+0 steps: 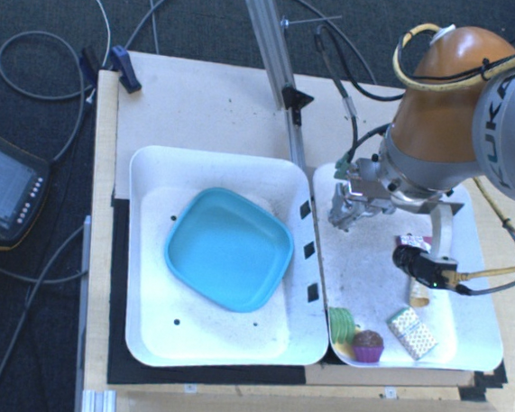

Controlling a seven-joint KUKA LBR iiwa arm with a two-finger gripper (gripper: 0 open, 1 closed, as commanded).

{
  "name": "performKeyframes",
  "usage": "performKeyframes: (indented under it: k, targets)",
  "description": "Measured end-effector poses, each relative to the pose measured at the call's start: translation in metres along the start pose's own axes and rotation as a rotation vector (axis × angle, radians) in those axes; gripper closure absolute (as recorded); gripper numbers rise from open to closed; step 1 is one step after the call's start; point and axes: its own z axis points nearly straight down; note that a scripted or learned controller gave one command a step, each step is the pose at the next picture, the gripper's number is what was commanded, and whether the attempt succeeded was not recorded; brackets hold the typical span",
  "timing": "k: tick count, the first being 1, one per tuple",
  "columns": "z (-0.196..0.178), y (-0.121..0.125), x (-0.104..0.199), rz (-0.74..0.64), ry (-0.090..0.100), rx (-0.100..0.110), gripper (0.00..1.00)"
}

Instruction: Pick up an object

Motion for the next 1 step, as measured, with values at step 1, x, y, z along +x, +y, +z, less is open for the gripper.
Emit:
performKeyframes:
  k: [1]
  targets:
    - [0.0169, -0.0136, 0.0427, 0.000, 0.000, 0.002, 1.00]
